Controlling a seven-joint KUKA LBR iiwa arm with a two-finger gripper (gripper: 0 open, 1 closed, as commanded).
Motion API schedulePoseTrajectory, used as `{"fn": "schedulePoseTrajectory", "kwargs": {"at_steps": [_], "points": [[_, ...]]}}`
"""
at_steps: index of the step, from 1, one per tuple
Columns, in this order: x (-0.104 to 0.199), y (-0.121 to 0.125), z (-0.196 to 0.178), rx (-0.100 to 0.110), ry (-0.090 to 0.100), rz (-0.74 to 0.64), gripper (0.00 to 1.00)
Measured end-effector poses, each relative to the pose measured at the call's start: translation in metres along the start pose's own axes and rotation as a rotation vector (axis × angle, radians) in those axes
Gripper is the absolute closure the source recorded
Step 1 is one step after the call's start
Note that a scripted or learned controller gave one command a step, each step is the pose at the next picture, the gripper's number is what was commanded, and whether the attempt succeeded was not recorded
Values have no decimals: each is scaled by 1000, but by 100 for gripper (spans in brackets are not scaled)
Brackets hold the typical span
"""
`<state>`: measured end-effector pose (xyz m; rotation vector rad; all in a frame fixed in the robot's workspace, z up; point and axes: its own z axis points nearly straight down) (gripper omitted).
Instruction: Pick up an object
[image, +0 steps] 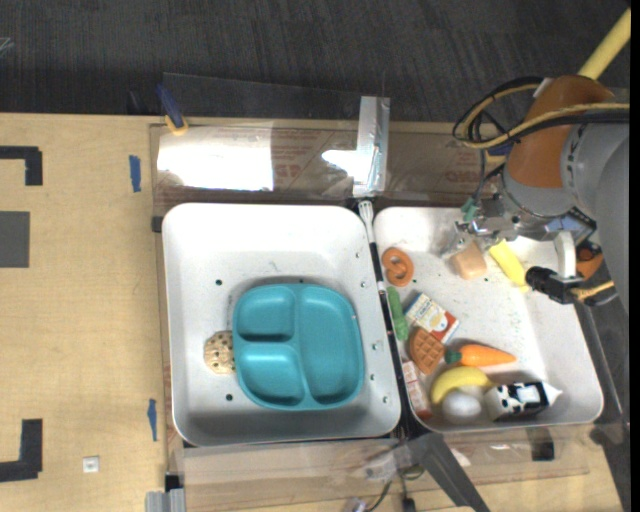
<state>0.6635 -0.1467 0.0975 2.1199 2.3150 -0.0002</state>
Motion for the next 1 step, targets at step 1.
{"fn": "schedulePoseTrajectory", "kwargs": {"at_steps": [1], "points": [[110,5,-109,-9,4,108,100]]}}
